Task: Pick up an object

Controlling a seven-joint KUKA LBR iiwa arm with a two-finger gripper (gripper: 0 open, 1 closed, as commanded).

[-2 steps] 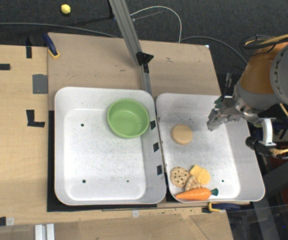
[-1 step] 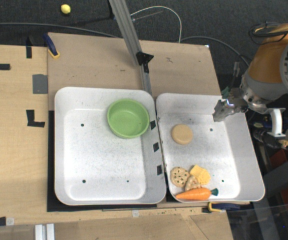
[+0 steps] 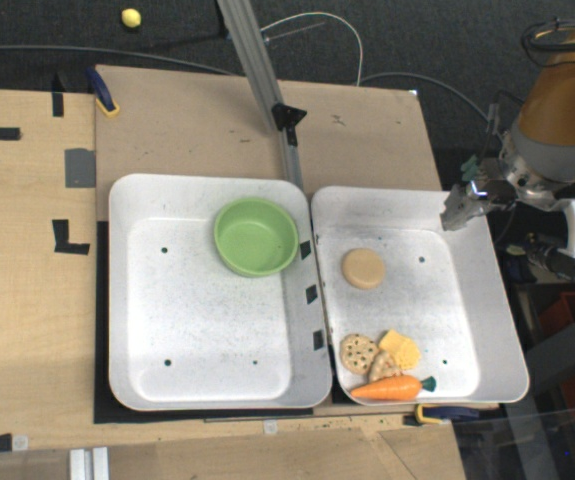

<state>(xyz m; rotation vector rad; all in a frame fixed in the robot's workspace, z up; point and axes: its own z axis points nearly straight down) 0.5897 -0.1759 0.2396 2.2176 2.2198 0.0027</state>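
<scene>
The left shallow white bin (image 3: 147, 298) holds a green round plastic bowl (image 3: 256, 236); right of it, the second white bin (image 3: 467, 308) holds a tan disc (image 3: 364, 269), cookie (image 3: 357, 352), yellow cracker (image 3: 400, 348) and orange carrot (image 3: 391, 389), with the gripper (image 3: 462, 206) at its far-right corner.

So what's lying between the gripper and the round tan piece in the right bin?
Nothing: in the camera view, bare bin floor runs from the gripper to the round tan piece.
</scene>
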